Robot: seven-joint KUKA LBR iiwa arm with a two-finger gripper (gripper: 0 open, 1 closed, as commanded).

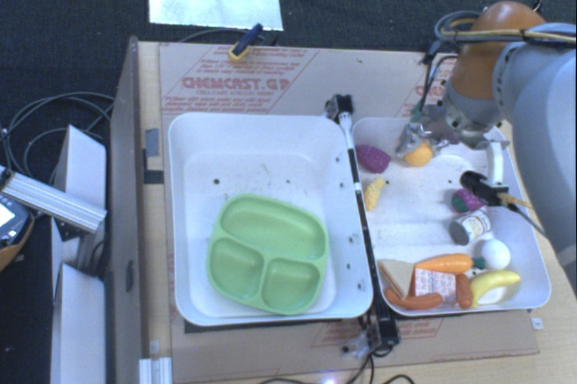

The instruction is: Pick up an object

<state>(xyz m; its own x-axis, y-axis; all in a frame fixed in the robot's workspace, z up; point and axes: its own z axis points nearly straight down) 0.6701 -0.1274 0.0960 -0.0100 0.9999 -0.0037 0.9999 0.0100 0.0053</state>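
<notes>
My gripper (413,144) is low over the far end of the right bin (416,215), reaching in from the right. A small orange-yellow round fruit (418,156) lies right at its tip, touching or almost touching it; whether it is gripped is hidden. Close by on the bin floor lie a purple fruit (372,159) to the left and a small corn piece (374,191) nearer the front.
The right bin's near end holds a purple-green item (468,200), a can (471,227), a white egg (494,253), a carrot (446,264), a banana (495,284) and a sandwich piece (396,275). A green divided plate (268,252) lies in the left bin (234,161).
</notes>
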